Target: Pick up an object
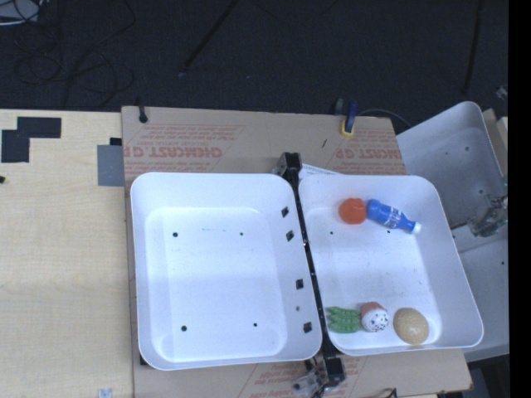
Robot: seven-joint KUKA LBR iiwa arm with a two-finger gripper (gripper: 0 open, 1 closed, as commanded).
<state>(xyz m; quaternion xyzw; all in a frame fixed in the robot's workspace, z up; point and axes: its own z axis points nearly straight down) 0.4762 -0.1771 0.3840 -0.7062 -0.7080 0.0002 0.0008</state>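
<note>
The right bin holds several small objects. An orange ball lies near its far side, touching a blue bottle with a white cap that lies on its side to the right. Along the near edge sit a green leafy toy, a white and red ball and a tan egg-shaped object, side by side.
The left bin sits beside the right one, joined by a black clamp strip. Both rest on a cardboard sheet on the wooden bench. A grey metal plate stands at the right. A blue and yellow clip sits at the cardboard's far edge.
</note>
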